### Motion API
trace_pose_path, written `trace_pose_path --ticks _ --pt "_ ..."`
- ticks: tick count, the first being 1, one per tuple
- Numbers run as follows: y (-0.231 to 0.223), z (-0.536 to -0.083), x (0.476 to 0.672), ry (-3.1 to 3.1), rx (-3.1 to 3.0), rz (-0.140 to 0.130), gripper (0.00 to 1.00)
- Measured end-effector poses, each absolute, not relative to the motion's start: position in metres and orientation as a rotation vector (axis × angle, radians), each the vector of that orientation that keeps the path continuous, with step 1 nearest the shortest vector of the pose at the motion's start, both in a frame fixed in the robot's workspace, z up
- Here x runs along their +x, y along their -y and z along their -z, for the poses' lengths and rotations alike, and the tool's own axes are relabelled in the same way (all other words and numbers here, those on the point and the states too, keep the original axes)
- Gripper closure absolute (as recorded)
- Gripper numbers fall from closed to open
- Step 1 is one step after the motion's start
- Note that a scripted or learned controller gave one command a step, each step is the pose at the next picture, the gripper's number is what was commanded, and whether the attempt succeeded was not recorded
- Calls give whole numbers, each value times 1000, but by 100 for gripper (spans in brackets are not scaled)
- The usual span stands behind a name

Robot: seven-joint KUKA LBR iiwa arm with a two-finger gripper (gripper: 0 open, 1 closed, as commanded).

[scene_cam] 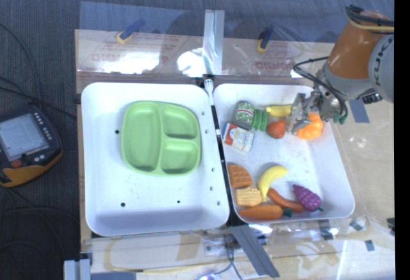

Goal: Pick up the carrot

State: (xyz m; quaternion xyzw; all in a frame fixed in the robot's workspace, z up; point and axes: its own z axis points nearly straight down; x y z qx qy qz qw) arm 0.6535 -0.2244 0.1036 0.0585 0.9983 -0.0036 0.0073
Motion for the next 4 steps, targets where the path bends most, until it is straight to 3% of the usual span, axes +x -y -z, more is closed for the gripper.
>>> trace_pose_path --ticks 1,2,3,4 --pt "163 -180 658 -3124 162 2 100" --pt "225 -238 591 -3055 -708 5 100" --pt "223 -237 591 -3056 -712 1 0" --pt "223 -98 573 -3038 -763 6 0"
